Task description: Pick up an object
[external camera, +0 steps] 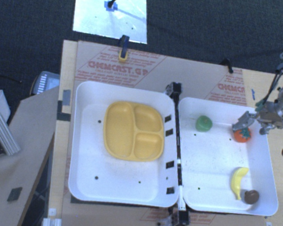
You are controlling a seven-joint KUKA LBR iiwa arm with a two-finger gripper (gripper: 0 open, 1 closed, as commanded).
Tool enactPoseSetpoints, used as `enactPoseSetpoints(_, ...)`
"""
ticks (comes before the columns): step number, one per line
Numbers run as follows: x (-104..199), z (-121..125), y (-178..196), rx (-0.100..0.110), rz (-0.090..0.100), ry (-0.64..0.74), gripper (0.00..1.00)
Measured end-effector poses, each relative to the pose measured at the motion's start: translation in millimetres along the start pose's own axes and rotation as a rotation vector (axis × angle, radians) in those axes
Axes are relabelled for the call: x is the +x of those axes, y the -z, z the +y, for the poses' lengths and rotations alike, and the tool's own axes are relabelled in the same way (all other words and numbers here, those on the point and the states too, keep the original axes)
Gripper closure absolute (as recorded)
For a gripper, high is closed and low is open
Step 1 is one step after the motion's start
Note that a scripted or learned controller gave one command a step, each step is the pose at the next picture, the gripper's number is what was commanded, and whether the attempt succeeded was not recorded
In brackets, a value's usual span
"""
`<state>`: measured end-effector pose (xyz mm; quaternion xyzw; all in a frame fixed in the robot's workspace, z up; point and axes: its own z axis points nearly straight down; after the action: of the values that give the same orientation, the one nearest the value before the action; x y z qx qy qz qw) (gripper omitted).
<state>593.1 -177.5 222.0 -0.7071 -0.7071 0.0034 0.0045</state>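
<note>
One small orange-red fruit (241,135) — likely a toy tomato — sits near the far right wall of the right bin (208,195), directly under the gripper (253,122). It looks light, rigid and smooth-skinned, so it may roll or squirt out; a grip across its widest middle seems safest. The fingers stand apart, straddling above it, nothing between them. Further off in the same bin lie a green ball (204,124), a banana (237,181) and a brown lump (251,196); the left bin (86,128) holds a yellow divided plate (133,131).
</note>
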Motion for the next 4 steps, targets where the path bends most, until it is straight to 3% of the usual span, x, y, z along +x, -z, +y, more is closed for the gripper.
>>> enactPoseSetpoints(1, 0.9, 2.3, 7.8, -0.012, -0.002, 0.003, 0.0)
enactPoseSetpoints(4, 11.8, 16.1, -121.1, -0.012, -0.002, 0.006, 0.0)
